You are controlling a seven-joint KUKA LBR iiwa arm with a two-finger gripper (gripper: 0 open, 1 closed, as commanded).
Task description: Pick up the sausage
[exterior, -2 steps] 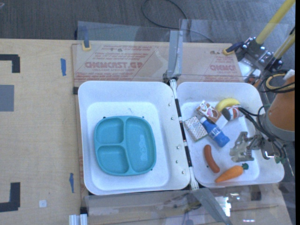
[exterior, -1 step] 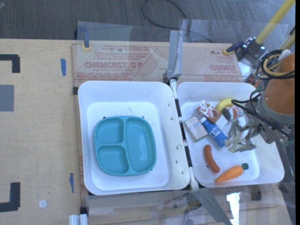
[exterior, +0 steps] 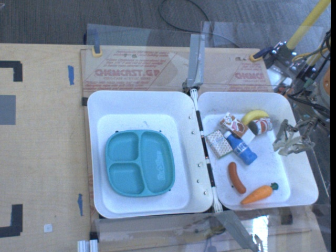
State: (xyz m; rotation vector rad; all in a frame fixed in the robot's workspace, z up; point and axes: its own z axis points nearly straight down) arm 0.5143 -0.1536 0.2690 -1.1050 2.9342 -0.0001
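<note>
claw (exterior: 287, 140) over right bin (exterior: 299, 185), spread open, holding nothing.
sausage (exterior: 236, 177) lies left of and below the claw, beside the carrot (exterior: 259, 193).

Open floor surrounds the sausage (exterior: 236, 177) on its left and right; a carrot (exterior: 259, 194) crowds its lower end.

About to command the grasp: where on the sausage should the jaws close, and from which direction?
Grip the sausage at mid-length, coming straight down, jaws closing across its narrow width. It lies flat, and the carrot crowds its lower end.
</note>
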